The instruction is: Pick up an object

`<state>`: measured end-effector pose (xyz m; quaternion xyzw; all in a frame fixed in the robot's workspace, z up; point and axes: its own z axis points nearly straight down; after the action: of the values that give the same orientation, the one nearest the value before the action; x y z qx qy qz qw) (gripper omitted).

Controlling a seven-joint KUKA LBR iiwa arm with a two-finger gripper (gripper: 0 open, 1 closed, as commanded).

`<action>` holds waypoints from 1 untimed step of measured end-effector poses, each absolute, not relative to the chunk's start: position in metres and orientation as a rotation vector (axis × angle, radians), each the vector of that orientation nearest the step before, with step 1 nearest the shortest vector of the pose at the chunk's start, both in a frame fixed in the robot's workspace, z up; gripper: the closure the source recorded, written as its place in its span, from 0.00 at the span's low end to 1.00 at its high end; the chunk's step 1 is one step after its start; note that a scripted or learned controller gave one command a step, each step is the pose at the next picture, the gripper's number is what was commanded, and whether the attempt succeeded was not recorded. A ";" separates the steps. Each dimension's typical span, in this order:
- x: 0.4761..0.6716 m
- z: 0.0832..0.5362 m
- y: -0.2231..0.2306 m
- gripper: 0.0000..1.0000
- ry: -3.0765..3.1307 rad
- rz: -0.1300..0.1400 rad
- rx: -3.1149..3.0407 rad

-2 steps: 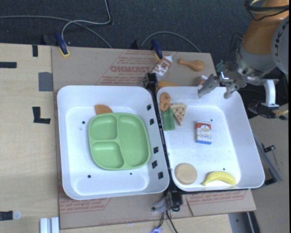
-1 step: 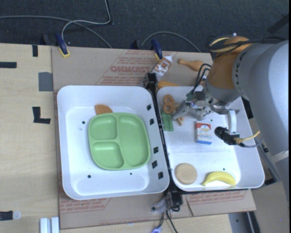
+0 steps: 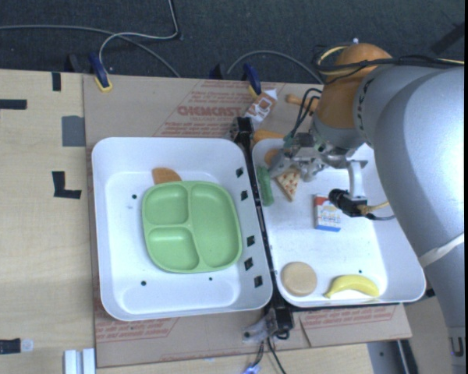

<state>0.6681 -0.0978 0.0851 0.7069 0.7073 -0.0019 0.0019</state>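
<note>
My gripper (image 3: pixel 292 164) is down at the far left corner of the right bin (image 3: pixel 374 248), under the grey arm with its orange band. Just in front of it lies a tan, pizza-like wedge (image 3: pixel 288 184), touching or nearly touching the gripper's tip. A thin green piece (image 3: pixel 265 191) lies beside the wedge against the bin's left wall. A small red, white and blue box (image 3: pixel 327 213) sits mid-bin. A round tan biscuit (image 3: pixel 299 278) and a yellow banana (image 3: pixel 352 287) rest near the front edge.
The left bin (image 3: pixel 113 232) holds a green divided plate (image 3: pixel 192 226) with an orange piece (image 3: pixel 165 175) behind it. Cables and blue clips (image 3: pixel 101 75) run along the bench's far edge. The arm's bulk covers the right bin's right side.
</note>
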 end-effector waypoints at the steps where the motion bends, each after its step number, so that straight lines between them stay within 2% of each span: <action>1: 0.663 0.085 -0.099 0.00 2.221 -0.002 2.218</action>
<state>0.6628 -0.0988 0.0852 0.7066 0.7076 -0.0007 0.0014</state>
